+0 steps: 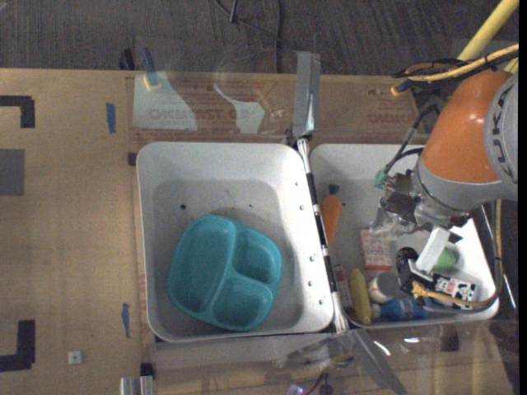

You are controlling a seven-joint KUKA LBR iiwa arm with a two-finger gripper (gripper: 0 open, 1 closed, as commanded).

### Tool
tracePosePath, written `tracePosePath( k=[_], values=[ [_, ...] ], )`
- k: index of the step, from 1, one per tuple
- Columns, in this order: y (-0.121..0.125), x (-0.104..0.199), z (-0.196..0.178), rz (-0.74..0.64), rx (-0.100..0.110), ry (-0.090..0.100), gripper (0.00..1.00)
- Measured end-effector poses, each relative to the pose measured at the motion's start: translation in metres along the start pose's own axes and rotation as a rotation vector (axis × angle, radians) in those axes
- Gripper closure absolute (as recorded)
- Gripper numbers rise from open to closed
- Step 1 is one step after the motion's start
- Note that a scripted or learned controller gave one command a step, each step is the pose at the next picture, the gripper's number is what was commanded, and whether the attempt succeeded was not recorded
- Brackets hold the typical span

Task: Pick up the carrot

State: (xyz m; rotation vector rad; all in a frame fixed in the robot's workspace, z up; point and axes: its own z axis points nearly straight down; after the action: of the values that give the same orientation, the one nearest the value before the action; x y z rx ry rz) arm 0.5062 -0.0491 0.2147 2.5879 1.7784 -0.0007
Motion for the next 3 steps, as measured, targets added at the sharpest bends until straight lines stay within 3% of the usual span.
tracePosePath(
  k=[1, 2, 3],
  values=[
    [-0.023, -0.017, 0.031, -0.358, 0.005, 0.002, 1.00],
    [-0.012, -0.045, 0.031, -0.591, 0.003, 0.002, 1.00],
    [-0.007, -0.039, 0.030, -1.223, 0.000, 0.003, 1.00]
  ],
)
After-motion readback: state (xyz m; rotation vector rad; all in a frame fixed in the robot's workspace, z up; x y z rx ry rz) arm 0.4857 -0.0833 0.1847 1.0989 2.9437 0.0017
